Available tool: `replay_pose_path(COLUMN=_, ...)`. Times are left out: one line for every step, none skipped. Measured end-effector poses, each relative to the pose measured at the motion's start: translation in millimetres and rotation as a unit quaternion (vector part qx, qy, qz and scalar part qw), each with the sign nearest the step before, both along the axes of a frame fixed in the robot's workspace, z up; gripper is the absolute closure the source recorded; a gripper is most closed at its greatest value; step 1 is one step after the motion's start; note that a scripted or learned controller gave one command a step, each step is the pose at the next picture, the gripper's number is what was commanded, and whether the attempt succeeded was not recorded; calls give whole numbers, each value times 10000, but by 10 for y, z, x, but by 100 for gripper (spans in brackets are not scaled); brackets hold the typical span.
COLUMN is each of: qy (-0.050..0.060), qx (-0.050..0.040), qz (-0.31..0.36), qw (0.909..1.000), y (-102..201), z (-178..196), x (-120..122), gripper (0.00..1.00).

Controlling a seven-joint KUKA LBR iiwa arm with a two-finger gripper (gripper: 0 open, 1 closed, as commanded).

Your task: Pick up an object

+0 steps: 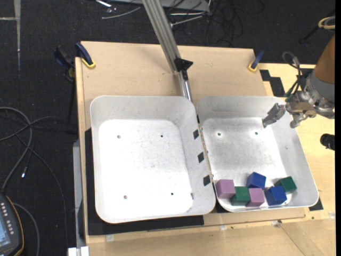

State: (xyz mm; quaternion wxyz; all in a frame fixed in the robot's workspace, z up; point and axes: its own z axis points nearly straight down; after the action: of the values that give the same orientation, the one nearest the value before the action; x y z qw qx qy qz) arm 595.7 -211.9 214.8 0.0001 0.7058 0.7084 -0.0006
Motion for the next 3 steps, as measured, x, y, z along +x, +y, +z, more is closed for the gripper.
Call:
replay_pose_path(qy=33, qx=20, qz=-19, qw=10000, y=261, z=-622, x=-295, gripper=0)
replay_pose_path(qy=3, qx=4, qz=-3, qw=10000, y=443, z=-1223, x=-296, gripper=0)
replay_pose_path(qy=-8, qx=3, qz=-21, qw=10000, y=431, z=-1194, x=-291, gripper=0)
